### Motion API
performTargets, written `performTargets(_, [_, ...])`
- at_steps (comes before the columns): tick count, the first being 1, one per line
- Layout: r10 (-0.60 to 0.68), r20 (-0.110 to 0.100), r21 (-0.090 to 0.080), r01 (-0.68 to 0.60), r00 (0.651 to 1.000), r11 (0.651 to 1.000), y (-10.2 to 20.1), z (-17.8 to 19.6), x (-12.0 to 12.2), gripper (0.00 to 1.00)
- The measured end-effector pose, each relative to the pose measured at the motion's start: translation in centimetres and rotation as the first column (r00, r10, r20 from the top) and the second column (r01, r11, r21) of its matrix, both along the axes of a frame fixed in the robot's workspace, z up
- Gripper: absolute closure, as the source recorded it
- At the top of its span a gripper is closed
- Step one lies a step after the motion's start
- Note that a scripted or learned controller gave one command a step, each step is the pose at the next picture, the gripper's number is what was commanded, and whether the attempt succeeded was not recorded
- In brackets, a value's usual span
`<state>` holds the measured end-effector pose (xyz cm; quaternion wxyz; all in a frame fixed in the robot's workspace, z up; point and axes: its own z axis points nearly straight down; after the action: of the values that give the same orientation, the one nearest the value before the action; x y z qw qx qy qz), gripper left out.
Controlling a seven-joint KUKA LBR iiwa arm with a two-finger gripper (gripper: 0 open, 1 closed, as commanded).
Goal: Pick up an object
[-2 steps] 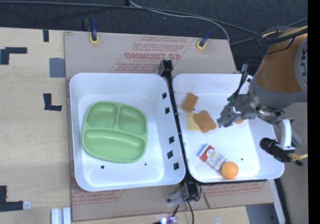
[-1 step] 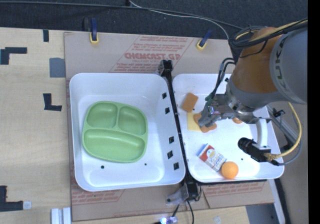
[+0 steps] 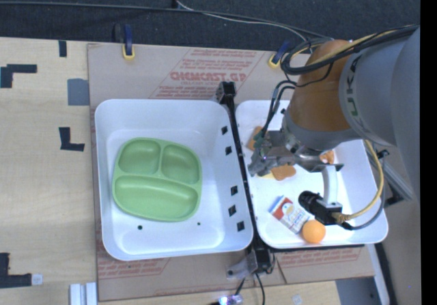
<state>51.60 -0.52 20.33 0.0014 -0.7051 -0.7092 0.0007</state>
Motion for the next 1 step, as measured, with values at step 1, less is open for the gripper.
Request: performTargets(1, [0.001,0.001,0.0,-0.001,1.0,1.0,5.34,1.2,-0.53,1.0])
